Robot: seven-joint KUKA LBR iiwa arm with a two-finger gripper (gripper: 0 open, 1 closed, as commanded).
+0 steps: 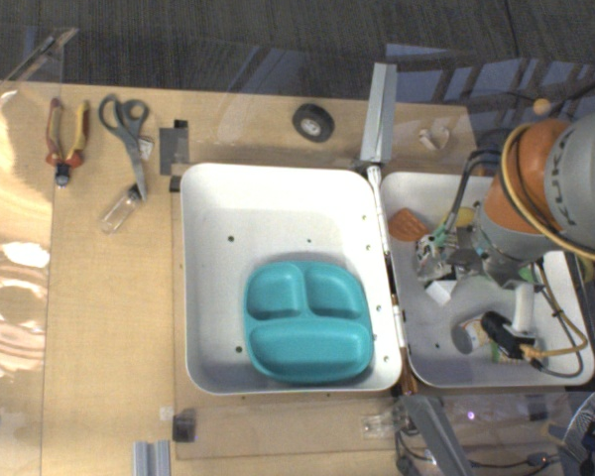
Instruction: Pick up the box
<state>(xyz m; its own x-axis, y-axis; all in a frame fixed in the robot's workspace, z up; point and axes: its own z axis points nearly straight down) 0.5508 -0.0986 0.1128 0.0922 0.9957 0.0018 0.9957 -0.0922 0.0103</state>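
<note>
Arm reaches down into right bin. Gripper low among clutter; grip state cannot be told. Teal tray in left bin.

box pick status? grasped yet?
Done: the arm has reached into the right bin, and the gripper sits low among the small items there. In hand: nothing visibly held; I can't pick out the box in that clutter. The teal tray lies in the left bin. Left: grasp and lift.
</note>
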